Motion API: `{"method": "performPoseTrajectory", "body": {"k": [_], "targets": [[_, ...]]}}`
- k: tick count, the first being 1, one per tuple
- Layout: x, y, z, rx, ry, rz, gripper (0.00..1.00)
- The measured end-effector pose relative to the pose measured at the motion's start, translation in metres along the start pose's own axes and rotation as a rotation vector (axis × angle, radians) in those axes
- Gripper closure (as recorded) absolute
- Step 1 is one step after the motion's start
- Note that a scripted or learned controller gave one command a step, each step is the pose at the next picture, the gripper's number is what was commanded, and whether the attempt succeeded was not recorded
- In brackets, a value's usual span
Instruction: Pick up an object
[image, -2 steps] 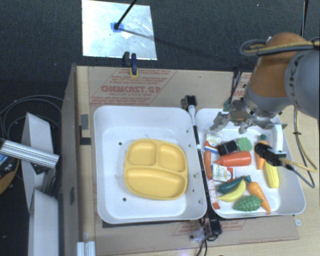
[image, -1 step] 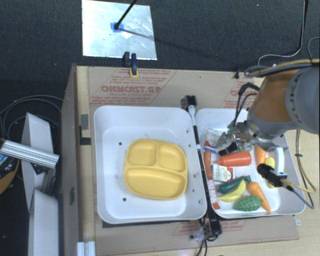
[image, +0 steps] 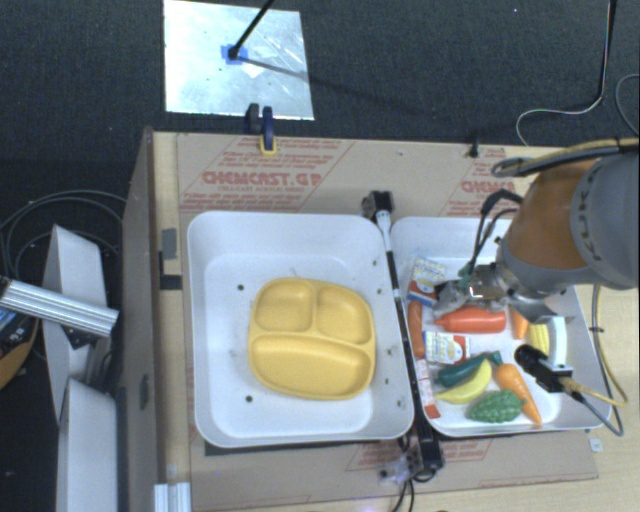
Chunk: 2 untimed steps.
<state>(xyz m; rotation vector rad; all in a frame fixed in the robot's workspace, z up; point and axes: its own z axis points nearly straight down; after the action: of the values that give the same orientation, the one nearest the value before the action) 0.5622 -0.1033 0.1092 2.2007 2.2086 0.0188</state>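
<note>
The gripper (image: 462, 296) hangs low over the far half of the right bin (image: 450, 232), at the end of the grey and orange arm that comes in from the right. From this slanted view I cannot tell whether it is open or closed, and nothing can be seen caught in it. The likeliest thing to take is the orange-red oblong toy (image: 472, 321), which lies on its side just near of the gripper, its length running left to right. Whether the two touch cannot be made out. It looks like hollow moulded plastic, so I judge it light, stiff and rather smooth, not fragile, but apt to roll or squirt sideways if pinched off-centre. The best hold would be across its short width at mid-length, where the sides run parallel. Its neighbours crowd in: a printed packet (image: 443, 347) lies just near of it, and beyond that a yellow toy banana (image: 468, 388), a green knobbly toy (image: 497, 407) and a small orange carrot (image: 522, 390) sit along the near wall, so a wide approach could nudge them. The left bin (image: 230, 400) holds a yellow divided plate (image: 310, 337), well apart from the arm. Both bins rest on a brown printed surface (image: 300, 170).
</note>
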Motion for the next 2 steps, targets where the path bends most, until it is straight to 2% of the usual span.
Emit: {"method": "performPoseTrajectory", "body": {"k": [1,2], "targets": [[-0.0003,0.0007,-0.0103,0.000,0.001,-0.001,1.00],[-0.0001,0.0006,-0.0102,0.001,0.001,-0.001,0.00]]}}
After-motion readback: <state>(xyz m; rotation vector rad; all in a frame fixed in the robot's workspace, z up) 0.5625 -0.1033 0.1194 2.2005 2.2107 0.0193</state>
